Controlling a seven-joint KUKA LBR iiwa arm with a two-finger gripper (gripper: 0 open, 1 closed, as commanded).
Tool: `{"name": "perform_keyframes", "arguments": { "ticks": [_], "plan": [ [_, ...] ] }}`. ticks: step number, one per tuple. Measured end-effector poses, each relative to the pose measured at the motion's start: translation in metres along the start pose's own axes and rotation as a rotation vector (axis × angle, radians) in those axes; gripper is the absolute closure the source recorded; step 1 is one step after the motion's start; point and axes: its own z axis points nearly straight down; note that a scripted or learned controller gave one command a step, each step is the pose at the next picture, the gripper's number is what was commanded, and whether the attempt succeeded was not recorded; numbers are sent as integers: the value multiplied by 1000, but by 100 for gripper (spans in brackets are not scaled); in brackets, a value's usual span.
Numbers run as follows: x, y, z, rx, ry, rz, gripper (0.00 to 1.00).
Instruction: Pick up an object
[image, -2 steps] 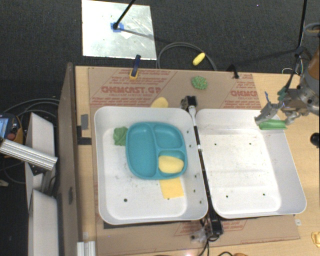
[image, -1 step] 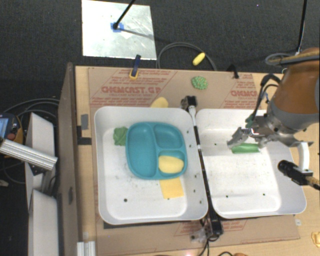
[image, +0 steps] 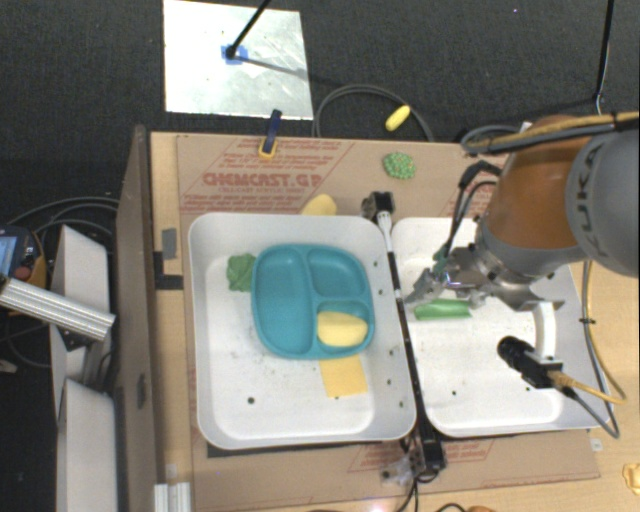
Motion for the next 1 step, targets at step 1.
{"name": "perform_keyframes", "arguments": {
  "ticks": [1],
  "plan": [
    [-21,14,-20,-4,-3,8,100]
  ]
}}
